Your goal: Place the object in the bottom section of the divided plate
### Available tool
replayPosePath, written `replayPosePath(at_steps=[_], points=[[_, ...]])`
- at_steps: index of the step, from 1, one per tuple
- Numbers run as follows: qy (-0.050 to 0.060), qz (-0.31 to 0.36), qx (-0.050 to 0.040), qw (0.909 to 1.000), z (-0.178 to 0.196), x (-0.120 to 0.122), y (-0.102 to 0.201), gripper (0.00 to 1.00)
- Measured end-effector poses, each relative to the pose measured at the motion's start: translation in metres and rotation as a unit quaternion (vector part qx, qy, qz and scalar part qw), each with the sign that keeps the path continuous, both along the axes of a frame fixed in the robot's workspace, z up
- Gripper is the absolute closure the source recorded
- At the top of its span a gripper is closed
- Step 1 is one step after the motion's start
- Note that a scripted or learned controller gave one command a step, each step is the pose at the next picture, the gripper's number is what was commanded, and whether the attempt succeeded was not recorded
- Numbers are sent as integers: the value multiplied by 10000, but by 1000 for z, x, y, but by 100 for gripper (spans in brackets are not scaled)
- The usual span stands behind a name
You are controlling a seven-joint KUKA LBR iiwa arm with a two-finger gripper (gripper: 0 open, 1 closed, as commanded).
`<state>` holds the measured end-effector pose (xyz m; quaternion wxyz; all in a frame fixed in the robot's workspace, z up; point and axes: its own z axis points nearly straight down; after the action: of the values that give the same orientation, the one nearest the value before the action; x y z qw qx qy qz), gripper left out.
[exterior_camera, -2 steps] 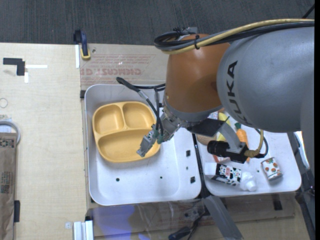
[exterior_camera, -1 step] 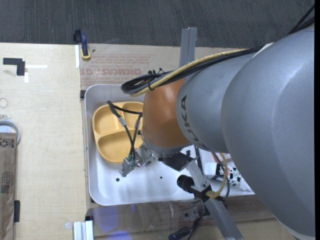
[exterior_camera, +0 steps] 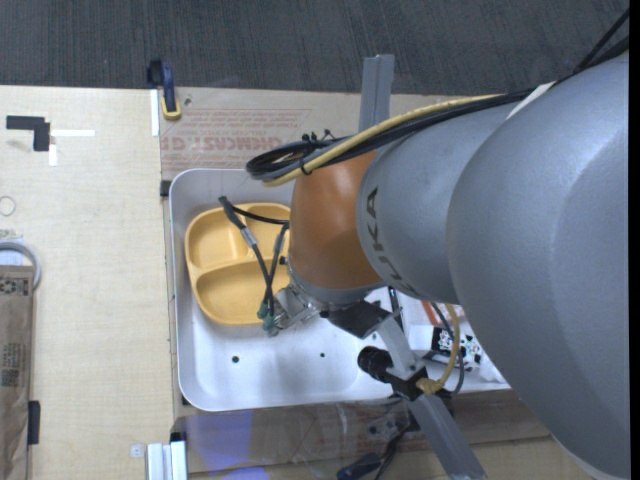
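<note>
The divided plate (exterior_camera: 228,268) lies in the bin (exterior_camera: 250,373), toward its left side, with 2 sections showing, 1 above the other. The arm (exterior_camera: 470,208) reaches in from the right, covering the plate's right part and much of the bin.

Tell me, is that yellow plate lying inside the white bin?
Yes. The yellow plate lies flat in the white bin, partly hidden by the arm.

arm (exterior_camera: 470,218) overhangs plate's (exterior_camera: 215,238) right half | bin floor (exterior_camera: 260,368) below plate open
</note>
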<state>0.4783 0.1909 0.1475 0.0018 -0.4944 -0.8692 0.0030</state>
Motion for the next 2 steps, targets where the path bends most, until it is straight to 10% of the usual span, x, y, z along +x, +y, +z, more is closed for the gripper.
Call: replayPosePath(at_steps=[1,2], points=[[-21,493,12,9988,-46,97,10,100],[-37,1837,12,9830,49,147,30,100]])
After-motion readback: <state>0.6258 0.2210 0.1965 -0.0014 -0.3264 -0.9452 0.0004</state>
